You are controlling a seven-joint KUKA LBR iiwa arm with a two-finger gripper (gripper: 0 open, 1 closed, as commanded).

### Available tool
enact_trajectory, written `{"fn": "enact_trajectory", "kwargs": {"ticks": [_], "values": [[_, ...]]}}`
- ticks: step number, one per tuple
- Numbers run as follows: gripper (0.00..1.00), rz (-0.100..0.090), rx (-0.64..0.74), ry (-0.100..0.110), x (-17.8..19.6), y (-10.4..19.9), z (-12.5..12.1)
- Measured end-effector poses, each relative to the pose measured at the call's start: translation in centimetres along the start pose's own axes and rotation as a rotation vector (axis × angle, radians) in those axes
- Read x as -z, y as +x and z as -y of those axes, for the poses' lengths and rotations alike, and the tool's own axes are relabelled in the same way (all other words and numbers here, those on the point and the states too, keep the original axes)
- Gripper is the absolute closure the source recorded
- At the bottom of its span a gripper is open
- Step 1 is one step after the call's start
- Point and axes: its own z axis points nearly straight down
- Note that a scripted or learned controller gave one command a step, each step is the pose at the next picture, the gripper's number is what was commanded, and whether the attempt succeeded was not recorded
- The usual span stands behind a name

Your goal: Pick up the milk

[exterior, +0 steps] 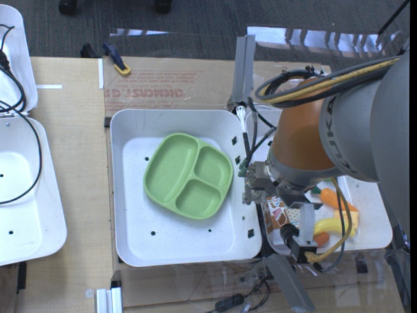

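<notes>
Plate: green divided plate (189,175) lies mid left bin (124,194).
Gripper (287,217): over right bin's nine-o'clock edge; grip state cannot be told.

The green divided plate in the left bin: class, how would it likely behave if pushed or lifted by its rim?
The green divided plate looks like moulded plastic, so probably stiff and light. Lying flat on the white bin floor, it would likely slide, not roll. Its smooth rim may be slippery.

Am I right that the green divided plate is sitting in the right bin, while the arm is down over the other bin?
Not quite: the camera view shows the green divided plate lying in the left bin. The arm is down over the right bin, as you said.
</notes>
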Motion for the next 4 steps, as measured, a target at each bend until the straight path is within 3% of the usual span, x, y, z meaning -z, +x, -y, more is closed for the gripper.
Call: {"fn": "enact_trajectory", "kwargs": {"ticks": [4], "values": [[1.00,0.009,0.005,0.008,3.2,-0.5,-0.3]]}}
